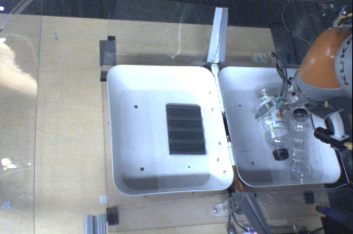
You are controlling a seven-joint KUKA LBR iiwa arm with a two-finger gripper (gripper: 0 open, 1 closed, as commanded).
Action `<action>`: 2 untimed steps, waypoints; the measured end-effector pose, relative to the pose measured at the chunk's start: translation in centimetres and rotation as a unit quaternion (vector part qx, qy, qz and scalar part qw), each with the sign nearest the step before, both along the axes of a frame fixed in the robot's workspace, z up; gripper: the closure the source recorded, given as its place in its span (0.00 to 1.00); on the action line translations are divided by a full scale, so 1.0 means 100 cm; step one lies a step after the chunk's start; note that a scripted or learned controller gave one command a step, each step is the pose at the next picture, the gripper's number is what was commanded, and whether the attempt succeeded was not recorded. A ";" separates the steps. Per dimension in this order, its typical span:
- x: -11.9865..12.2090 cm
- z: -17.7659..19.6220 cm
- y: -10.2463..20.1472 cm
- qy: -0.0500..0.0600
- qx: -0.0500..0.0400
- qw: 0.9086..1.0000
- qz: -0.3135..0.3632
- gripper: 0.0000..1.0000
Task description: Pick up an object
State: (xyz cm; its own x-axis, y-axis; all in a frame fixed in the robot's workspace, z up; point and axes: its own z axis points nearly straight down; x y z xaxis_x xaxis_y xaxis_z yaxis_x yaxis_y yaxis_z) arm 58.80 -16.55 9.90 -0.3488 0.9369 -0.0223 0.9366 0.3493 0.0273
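Two clear plastic bottles lie in the right bin (pixel 242 117). One bottle (pixel 274 125) has a black cap at its near end, and the other bottle (pixel 298 150) lies just to its right. My gripper (pixel 285 101) hangs low over the far end of the capped bottle, below the grey wrist and the orange band (pixel 325 62). The wrist hides the point where gripper and bottle meet. A flat black ridged pad (pixel 186 128) lies in the middle of the left bin (pixel 132 89).
A metal divider post (pixel 217 34) rises at the back between the two bins. Cables and black fittings (pixel 331 136) hang by the arm at the right bin's right edge. A clear plastic sheet (pixel 22 62) covers the bench on the left.
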 end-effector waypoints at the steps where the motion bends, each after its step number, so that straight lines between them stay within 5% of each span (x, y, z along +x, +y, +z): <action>1: 0.002 0.012 0.002 -0.003 0.001 1.000 0.001 1.00; 2: 0.041 0.021 -0.025 0.015 0.015 1.000 -0.001 1.00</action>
State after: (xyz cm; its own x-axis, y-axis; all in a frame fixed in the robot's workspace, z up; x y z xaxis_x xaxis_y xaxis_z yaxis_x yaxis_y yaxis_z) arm 62.94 -19.06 12.01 -0.3476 0.9375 0.0164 0.9376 0.3475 0.0091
